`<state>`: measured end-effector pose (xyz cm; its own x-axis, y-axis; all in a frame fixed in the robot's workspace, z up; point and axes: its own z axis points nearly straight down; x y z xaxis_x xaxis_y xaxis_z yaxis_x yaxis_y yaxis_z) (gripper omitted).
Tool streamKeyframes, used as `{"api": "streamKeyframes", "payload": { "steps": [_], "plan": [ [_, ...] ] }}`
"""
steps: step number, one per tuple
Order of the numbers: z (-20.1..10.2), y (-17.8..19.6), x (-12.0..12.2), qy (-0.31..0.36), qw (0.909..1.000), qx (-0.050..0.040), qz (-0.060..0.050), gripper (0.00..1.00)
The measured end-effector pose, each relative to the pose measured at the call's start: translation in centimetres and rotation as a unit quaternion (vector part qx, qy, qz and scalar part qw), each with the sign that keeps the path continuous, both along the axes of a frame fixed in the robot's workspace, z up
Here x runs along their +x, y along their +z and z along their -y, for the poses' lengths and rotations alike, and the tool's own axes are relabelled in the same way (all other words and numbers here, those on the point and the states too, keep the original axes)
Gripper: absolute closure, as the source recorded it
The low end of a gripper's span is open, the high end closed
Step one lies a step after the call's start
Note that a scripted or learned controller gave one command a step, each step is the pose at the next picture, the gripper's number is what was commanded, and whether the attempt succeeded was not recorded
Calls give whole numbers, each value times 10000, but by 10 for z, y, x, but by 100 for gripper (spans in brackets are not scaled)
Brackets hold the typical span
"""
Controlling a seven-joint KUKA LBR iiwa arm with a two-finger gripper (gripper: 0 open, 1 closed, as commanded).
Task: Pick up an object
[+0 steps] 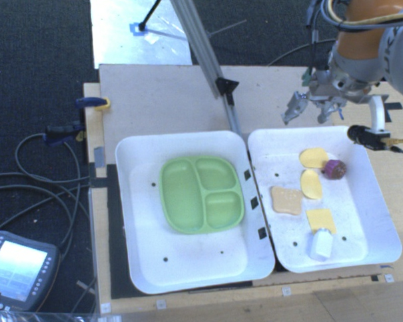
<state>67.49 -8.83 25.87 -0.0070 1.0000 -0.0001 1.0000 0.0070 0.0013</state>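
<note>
The toy foods lay loose in the right bin [385,239], spaced for easy picking: a toast slice [286,200], two yellow pieces and a purple onion [334,169] toward its far edge. The green divided plate [201,193] sat alone in the left bin [142,259]. The gripper [310,109] hung beyond the right bin's far rim, fingers spread, holding nothing.

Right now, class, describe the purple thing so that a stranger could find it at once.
Look in the right bin, the one holding the small food pieces, not the green tray. Go to its far right part: the purple ball lies beside the upper yellow slice. It alone is dark and round; its neighbours are pale and flat.
</note>
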Motion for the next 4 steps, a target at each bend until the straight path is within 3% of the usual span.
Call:
{"api": "streamKeyframes", "payload": {
  "steps": [1,2,4],
  "plan": [
    [0,0,0,2,10000,-3,-1,0],
    [-10,-53,2,2,10000,-1,-18,0],
    [-1,-171,3,-31,10000,1,-30,0]
  ]
}}
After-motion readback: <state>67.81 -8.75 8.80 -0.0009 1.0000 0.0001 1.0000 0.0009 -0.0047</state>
